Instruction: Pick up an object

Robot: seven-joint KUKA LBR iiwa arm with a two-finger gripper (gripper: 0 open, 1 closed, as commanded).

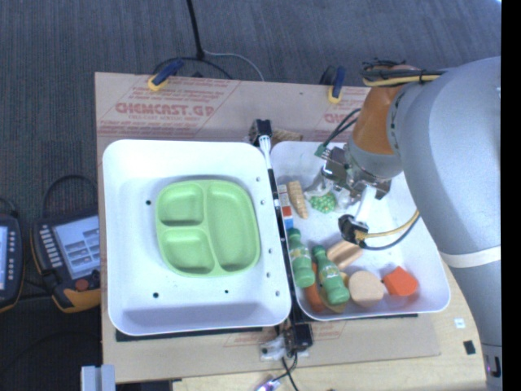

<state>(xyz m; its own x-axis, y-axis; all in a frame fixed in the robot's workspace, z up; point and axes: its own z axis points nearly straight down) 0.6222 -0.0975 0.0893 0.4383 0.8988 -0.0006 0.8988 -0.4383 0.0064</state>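
In the camera view, your gripper (pixel 342 187) is low in the right bin (pixel 423 300), just above a small green object (pixel 323 204) beside the corn piece (pixel 298 199). I judge you are in the reaching step; next you must close on it. The wrist hides the tool, so I cannot tell if it is apart or together.

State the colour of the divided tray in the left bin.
Light green tray, in the camera view.

Green tray (pixel 207 225) in left bin (pixel 130 300); clamps (pixel 164 75) on table (pixel 122 104); pendant (pixel 69 255) on carpet (pixel 81 23).
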